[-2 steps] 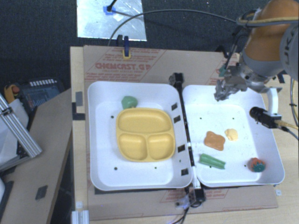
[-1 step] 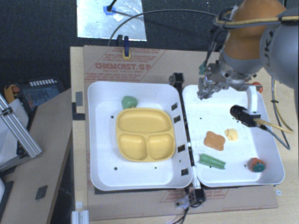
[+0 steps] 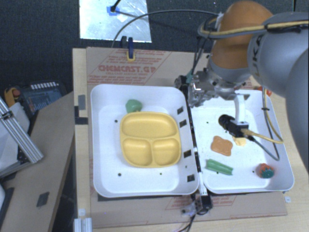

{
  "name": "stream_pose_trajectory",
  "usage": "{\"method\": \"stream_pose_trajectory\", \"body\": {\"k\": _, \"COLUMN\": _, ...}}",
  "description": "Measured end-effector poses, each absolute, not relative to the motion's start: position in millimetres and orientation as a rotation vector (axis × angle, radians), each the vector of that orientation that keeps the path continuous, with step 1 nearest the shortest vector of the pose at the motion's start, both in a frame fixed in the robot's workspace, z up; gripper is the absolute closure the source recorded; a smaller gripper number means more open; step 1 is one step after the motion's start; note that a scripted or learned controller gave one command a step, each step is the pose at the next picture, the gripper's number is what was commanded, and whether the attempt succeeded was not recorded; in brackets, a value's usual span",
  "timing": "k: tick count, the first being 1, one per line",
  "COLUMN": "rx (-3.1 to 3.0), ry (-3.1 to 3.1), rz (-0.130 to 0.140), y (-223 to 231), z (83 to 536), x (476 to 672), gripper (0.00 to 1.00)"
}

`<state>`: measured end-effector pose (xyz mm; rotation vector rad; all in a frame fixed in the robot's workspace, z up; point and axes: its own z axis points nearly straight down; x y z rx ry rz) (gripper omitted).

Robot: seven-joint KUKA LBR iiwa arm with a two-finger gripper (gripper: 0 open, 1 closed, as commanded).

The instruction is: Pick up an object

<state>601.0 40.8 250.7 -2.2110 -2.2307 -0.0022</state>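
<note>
My gripper [image 3: 194,96] hangs over the far left corner of the right bin [image 3: 279,164], close to the wall between the two bins. In that bin lie an orange flat piece [image 3: 221,145], a green pod [image 3: 218,166] nearer the front, a small yellow bit [image 3: 240,141], and a red and teal object [image 3: 264,170] in the front right corner. All of them sit apart from the gripper, nearer the camera. I see nothing held at the gripper.
The left bin [image 3: 104,129] holds a yellow divided tray [image 3: 149,138] and a small green object [image 3: 133,105] just behind it. The grey arm [image 3: 277,47] spans the upper right above the right bin. A cardboard sheet [image 3: 145,66] lies under both bins.
</note>
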Motion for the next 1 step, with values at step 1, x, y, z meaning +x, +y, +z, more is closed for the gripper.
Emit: {"method": "stream_pose_trajectory", "body": {"k": 1, "rx": -2.209, "ry": -2.231, "rz": -0.002, "y": 97.3, "z": 233.1, "x": 600.3, "gripper": 1.0}}
